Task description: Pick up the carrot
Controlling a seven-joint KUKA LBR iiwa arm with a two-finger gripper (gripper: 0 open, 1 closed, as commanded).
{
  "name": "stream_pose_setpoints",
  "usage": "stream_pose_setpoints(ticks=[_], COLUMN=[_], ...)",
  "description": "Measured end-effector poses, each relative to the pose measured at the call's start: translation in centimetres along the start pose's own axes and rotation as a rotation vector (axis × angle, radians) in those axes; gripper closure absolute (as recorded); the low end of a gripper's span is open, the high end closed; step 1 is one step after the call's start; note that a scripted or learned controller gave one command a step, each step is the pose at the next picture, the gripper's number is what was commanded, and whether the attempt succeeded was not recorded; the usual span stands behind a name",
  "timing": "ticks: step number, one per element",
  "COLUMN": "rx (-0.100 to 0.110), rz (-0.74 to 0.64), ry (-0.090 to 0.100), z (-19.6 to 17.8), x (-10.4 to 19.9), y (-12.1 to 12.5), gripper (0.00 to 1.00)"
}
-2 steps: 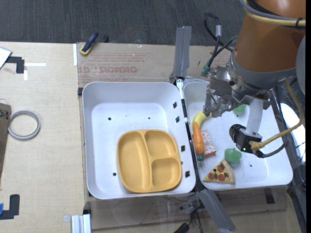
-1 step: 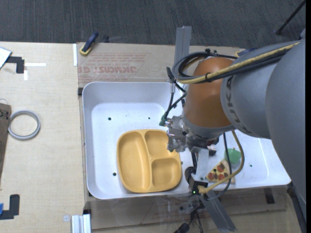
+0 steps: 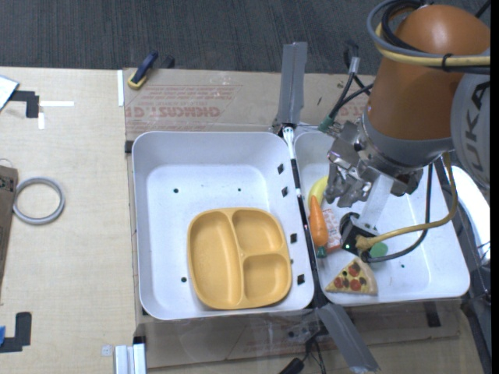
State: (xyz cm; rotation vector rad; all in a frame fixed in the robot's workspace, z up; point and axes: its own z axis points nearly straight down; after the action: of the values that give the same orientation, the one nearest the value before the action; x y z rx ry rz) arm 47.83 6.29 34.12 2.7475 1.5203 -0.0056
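Hanging over the right bin (image 3: 437, 283), the arm (image 3: 425, 68) is holding its gripper (image 3: 343, 197) just above the carrot; whether the claw is apart or together cannot be told. Lying along that bin's left wall, the carrot (image 3: 317, 221) is running lengthwise top to bottom, beside a pizza slice (image 3: 352, 277).

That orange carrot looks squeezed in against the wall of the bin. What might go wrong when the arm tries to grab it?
The carrot lies close to the right bin's left wall, so one finger may hit the wall instead of sliding beside it. A banana and a pizza slice lie close by, so the gripper might nudge or catch one of them instead.
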Motion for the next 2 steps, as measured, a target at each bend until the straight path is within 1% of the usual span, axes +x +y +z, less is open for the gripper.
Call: stream_pose_setpoints(ticks=[1, 2], rx=[0.003, -0.001], rz=[-0.292, -0.609], ry=[-0.001, 0.001], z=[9.7, -1.7], x=[5.8, 0.0], y=[-3.7, 2.7], gripper=[1.00, 1.00])
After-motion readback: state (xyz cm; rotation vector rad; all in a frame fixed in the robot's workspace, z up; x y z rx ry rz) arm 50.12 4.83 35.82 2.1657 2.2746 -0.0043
